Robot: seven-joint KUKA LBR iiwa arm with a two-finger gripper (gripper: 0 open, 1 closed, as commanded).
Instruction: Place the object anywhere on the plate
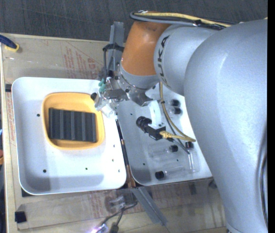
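Plate [74, 101], yellow with a dark ridged block on it, sits in the left bin [30, 174] just left of my end effector [104, 97], whose grip state I cannot tell at its right rim.

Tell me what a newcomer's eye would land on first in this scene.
The big grey arm with its orange band fills the right side and covers much of the right bin. Next comes the yellow plate in the left bin, with a dark ribbed object lying on it. The tool hangs at the plate's upper right edge.
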